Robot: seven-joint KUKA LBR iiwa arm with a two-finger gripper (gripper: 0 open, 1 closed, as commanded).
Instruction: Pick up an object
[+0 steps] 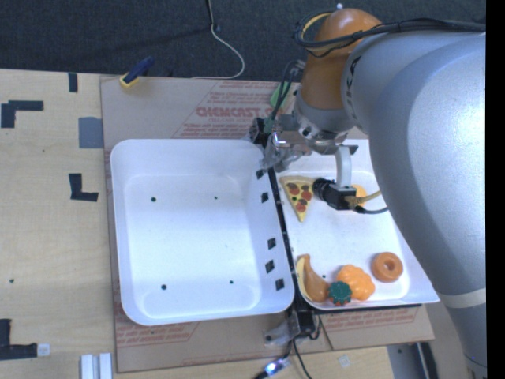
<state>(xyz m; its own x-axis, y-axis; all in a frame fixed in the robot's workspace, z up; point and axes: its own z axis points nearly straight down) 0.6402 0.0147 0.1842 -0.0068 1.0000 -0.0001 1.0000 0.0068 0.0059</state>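
The pale wooden worktop (47, 235) has short strips of black tape (77, 189) stuck on its left part. A flat sheet of brown cardboard with red print (213, 109) lies on it, and the two bins sit on that sheet. Past the far edge of the worktop there is a dark blue-grey cloth (95, 14). A thin pale wire (227, 50) hangs down in front of it. A small blue and yellow thing (136, 71) lies at the far left corner of the cardboard.

The left white bin (118, 212) has four small dark dots on its floor. A row of little black squares (272, 243) runs along the wall where the two bins meet.

The right white bin (355, 235) holds the toys. A toy pizza slice with red dots (298, 196) lies near the bin's left wall, towards the far edge. A brown toy donut (387, 267) lies near the front right corner. A lumpy orange toy (357, 281) sits at the front edge, with a small green ball (340, 293) touching it. A curved yellow-orange toy (308, 281) lies in the front left corner.

The big grey arm (426, 133) comes in from the right, with its orange band (335, 61) up high. The tool (272, 152) is over the far end of the wall between the bins, just beside the pizza slice. I cannot tell if the tool is wide or narrow.
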